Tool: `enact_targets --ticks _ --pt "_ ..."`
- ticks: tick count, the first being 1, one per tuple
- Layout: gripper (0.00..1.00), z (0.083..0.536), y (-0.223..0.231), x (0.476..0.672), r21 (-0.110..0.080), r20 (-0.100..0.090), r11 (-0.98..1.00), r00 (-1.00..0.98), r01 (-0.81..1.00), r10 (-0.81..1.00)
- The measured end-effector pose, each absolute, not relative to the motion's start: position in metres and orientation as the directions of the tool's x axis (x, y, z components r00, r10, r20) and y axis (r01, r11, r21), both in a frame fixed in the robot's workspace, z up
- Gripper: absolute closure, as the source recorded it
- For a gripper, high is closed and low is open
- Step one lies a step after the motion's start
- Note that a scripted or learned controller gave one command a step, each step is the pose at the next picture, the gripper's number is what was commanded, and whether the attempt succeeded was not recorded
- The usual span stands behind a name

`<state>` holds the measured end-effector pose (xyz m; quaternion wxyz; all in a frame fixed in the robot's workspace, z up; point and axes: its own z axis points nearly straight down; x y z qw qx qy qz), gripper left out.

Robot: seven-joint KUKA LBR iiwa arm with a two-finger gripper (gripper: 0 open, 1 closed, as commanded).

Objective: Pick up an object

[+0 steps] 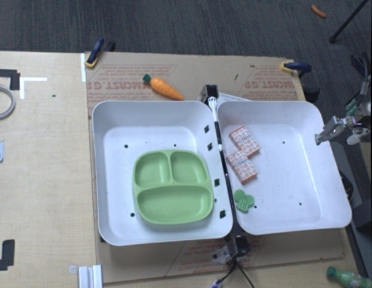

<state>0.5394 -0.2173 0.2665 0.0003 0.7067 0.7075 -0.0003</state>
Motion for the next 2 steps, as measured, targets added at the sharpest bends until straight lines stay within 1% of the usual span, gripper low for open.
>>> enact_targets --ticks 1,2 --pt "0.00 0.172 -0.132 0.594 -0.001 0.000 0.023 -0.023 1.000 1.000" --pt "0.00 0.092 -0.094 0.631 -0.001 0.000 0.130 -0.130 0.992 0.992"
